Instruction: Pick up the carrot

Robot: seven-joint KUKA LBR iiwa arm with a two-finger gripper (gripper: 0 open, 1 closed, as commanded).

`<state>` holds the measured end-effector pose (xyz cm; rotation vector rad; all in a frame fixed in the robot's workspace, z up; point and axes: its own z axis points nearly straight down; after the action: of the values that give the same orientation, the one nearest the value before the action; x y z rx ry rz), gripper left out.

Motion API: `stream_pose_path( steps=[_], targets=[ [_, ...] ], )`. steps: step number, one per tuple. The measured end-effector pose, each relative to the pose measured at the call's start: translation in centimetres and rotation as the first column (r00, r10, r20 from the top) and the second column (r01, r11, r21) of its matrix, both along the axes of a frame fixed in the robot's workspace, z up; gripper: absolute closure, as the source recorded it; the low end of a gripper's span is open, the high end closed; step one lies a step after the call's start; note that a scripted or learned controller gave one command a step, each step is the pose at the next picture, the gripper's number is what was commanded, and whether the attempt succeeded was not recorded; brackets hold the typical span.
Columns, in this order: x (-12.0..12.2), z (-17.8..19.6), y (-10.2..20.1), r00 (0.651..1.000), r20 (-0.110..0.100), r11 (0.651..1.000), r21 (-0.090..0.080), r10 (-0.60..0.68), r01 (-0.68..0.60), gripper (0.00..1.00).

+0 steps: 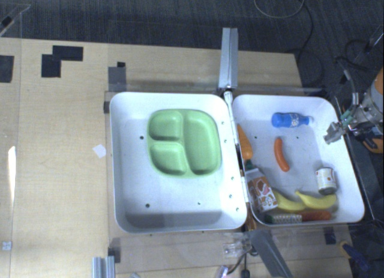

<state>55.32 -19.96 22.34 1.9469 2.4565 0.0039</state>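
The carrot [243, 143] is a slim orange piece lying lengthwise against the left wall of the right bin [312, 105], with a dark green end toward the front. My gripper [343, 125] hangs over the right bin's right rim, far to the right of the carrot and apart from it. Nothing shows under it but the bin's rim.
A blue bottle [291, 120], an orange-red sausage [281, 154], a small can [325, 179], two bananas [303, 201], a printed packet [261, 191] and a red piece [315, 215] share the right bin. The left bin [129, 169] holds a green divided plate [184, 142].
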Motion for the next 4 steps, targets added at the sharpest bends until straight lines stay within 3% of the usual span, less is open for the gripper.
stream_pose_path(
  steps=[2, 3, 4],
  targets=[
    [0.4, 2.4, 0.2, 1.000, 0.013, 1.000, -0.003, 0.008, -0.008, 1.00],
    [7.8, -0.6, 0.0, 0.991, 0.000, 0.991, -0.001, 0.134, -0.134, 1.00],
    [11.8, 5.9, -0.5, 0.999, 0.002, 0.999, -0.001, 0.052, -0.052, 1.00]
  ],
)
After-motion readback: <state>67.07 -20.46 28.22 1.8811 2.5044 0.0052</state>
